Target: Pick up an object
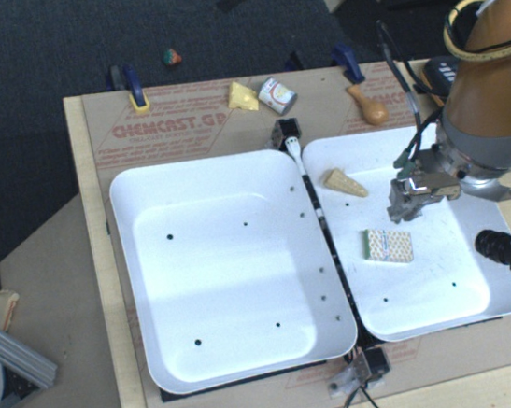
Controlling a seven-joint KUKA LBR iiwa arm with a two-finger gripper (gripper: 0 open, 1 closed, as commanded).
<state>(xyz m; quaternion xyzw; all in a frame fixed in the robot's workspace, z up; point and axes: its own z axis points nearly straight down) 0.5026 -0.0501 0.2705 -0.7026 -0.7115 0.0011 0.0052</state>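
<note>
End effector (405, 204), finger state unclear, above right bin (469, 310), near patterned sponge (389, 246) and tan cone (345, 183)

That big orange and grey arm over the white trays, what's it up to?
It is a robot arm trying to pick something up. Its gripper hangs over the right tray, with nothing between its fingers. In that tray lie a patterned sponge and a tan cone, both apart from the gripper. The left tray sits beside it.
</note>
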